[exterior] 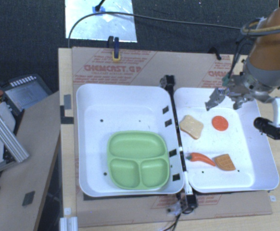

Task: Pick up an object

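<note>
The end effector [225,99] hovers above the right bin's [260,177] far edge, fingers spread, arm [274,37] cropped.

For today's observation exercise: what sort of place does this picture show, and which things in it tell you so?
Most likely a robotics lab test bench. Two shallow white bins sit side by side on a board, a grey and orange robot arm reaches over them, and toy food such as a plastic carrot lies in one.

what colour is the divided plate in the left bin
Light green; the plate shows best in the camera view.
</note>
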